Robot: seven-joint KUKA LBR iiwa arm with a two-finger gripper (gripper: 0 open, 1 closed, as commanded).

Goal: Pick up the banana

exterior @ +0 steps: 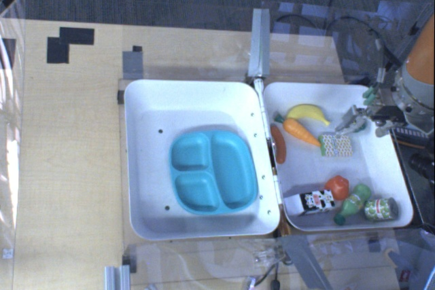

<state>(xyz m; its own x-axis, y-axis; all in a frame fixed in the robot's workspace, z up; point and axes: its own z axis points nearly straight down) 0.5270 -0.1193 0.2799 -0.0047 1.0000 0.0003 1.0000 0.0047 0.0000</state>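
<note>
Two shallow white bins sit side by side on a pale wooden desk [75,146] as the grey arm [416,78], orange band above its wrist, reaches in from the right edge of the camera view. Its gripper [353,120] hangs low over the right part of the right bin [380,166], angled down and to the left, its fingers [348,123] parted and grasping nothing.

The banana [308,113] lies in the far half of the right bin, well left of the gripper and apart from it. Its long axis runs roughly left to right, gently arched, one tip pointing left and the other right toward the fingers.

Just near of the banana and touching or almost touching it, a carrot [301,132] slants from far left to near right. A white patterned block [336,145] rests at the carrot's right end, just below the gripper. A reddish sausage [278,144] lies along the bin's left wall.

Along the near wall sit a black-and-white carton [314,202], an orange-red item [336,186], a green bottle [353,201] and a small can [380,209].

The left bin [146,112] holds a blue divided tray [213,170] with three compartments
</note>
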